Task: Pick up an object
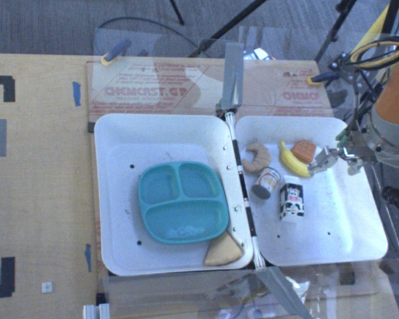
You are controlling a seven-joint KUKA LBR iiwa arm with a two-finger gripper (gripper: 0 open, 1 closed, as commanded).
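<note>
Printed in faded red on the clear sheet (146,88) lying at the far side of the tabletop (40,178), behind the left bin (113,138): "CHEMCAST", followed by two letters, seemingly "GP". Repeated in the same red on the sheet's right part (296,92), behind the right bin (359,231), but too faint to spell out. Too small to read: label on the small can (266,180) and black-and-white print on the small carton (292,201).

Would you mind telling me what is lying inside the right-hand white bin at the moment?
The right bin holds a croissant, a banana, an orange-brown piece, a small can and a cow-print carton. The gripper covers part of the floor.
</note>
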